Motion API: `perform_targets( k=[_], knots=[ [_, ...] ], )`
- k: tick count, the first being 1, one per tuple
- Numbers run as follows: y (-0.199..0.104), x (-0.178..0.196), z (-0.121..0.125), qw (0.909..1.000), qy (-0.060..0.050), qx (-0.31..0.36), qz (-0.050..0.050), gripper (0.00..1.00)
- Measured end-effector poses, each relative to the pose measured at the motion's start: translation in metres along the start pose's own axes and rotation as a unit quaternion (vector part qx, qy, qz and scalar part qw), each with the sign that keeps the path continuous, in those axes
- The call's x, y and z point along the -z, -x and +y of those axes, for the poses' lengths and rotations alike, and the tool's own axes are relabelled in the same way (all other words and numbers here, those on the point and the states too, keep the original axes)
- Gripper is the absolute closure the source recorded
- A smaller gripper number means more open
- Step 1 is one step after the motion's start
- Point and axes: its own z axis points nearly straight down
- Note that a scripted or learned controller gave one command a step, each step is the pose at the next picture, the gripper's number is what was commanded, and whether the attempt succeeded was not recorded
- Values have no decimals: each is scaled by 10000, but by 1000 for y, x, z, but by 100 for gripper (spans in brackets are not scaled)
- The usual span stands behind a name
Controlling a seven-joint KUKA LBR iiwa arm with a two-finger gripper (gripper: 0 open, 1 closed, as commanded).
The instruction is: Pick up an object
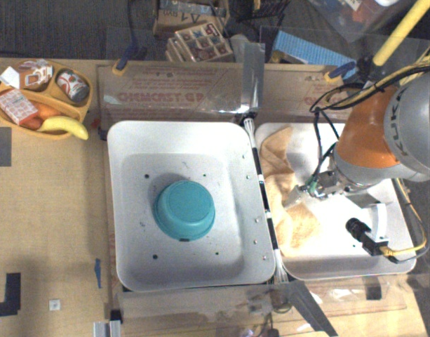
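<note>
A teal bowl [185, 210] lies upside down in the middle of the left white bin [130, 153]. In the right white bin [341, 255], tan crumpled cloth-like pieces lie along the left side: one at the back [276, 153] and one nearer the front [297, 225]. My gripper [297, 196] reaches down from the grey and orange arm [372, 142] over the right bin. Its tip sits low, right at the tan pieces, between the back one and the front one. Whether anything is held cannot be made out.
A black part on a yellow cable [363, 236] hangs over the right bin's front right. A yellow tray with a banana and food packets [39, 104] sits at the far left of the bench. Cardboard [172, 93] stands behind the bins.
</note>
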Motion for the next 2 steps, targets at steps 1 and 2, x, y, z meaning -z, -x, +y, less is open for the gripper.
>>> perform_targets(
  k=[1,2],
  knots=[
    [0,11,1,10000,23,-10,5,100],
    [1,11,1,10000,23,-12,3,0]
  ],
)
